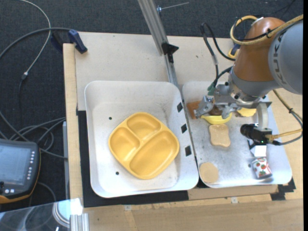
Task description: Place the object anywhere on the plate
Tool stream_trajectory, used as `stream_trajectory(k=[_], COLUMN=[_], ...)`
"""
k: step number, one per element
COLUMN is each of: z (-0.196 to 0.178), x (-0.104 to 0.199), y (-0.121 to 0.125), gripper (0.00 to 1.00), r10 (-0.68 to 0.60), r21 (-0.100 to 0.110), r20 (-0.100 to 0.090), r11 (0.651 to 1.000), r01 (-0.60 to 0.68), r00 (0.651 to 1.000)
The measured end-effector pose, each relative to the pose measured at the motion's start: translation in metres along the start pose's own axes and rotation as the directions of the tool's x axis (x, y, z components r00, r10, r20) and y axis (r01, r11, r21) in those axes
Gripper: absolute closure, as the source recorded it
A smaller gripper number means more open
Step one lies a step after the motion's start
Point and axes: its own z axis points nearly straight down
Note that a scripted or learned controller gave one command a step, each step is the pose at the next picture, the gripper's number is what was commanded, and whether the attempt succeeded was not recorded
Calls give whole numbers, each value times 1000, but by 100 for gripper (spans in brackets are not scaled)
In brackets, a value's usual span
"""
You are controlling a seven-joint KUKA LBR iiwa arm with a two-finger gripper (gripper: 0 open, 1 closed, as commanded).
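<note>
Bench top (130, 57) is pale beige board on dark carpet (29, 47), with loose cables at 9 o'clock and a grey screen unit (17, 170) at 8 o'clock. A blue clamp (77, 41) sits on the bench's 10 o'clock corner; a slanted aluminium post (154, 18) comes down from 12 o'clock to the seam between the bins. Left bin (96, 100): white, shallow, holds the yellow plate (143, 145), three compartments, lying flat near the bin's centre. Right bin (281, 165): white, speckled. Arm wrist (262, 57) with its orange band hangs over this bin's 12 o'clock end. Gripper (219, 110) sits low over a yellow banana-shaped toy (219, 119) at the bin's 11 o'clock area; whether the claw is wide, narrow or closed on it, cannot tell. Just below it, toward 6 o'clock, lies a tan toast-shaped slice (220, 136); a round tan cookie-like disc (209, 172) lies at the bin's 7 o'clock corner. A small white can with red spots (260, 168) rests at 4 o'clock.
</note>
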Motion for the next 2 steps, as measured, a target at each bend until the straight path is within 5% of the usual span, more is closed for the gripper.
stream_trajectory(k=[1, 2], z=[-14, -21], x=[-1, 34], y=[2, 60], gripper=[100, 100], r10=[2, -3], r21=[-9, -14], r20=[1, 2], r11=[1000, 1000], r01=[-2, 3], r00=[1000, 1000])
